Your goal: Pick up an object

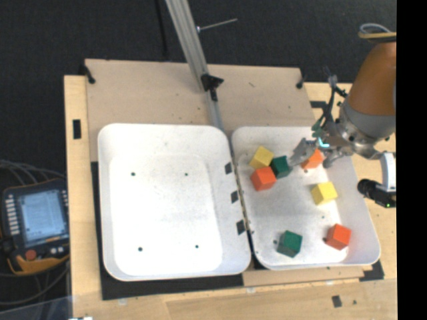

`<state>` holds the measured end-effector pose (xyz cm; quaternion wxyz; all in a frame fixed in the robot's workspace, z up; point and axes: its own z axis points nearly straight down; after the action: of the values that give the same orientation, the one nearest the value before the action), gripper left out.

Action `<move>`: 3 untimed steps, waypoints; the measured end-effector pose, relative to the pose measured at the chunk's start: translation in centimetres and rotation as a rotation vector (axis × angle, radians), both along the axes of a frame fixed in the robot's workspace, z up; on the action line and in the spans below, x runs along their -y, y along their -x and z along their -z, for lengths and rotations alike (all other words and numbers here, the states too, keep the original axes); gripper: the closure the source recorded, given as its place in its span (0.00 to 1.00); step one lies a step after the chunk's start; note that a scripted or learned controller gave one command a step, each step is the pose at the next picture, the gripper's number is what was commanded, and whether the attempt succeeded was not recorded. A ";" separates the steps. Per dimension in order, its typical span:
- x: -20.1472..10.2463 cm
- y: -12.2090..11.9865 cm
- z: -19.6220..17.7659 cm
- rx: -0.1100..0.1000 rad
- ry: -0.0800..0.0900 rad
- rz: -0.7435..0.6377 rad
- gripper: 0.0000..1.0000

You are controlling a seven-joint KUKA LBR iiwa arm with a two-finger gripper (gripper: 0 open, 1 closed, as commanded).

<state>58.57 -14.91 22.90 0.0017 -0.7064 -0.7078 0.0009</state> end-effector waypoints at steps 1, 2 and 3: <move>0.0 -0.1 -0.2 0.005 0.001 0.000 0.00; 0.4 -0.9 5.5 -0.001 0.002 0.004 0.00; -0.4 -1.0 10.2 0.007 0.001 0.006 0.00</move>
<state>59.55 -14.53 12.68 -0.0014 -0.7087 -0.7055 -0.0013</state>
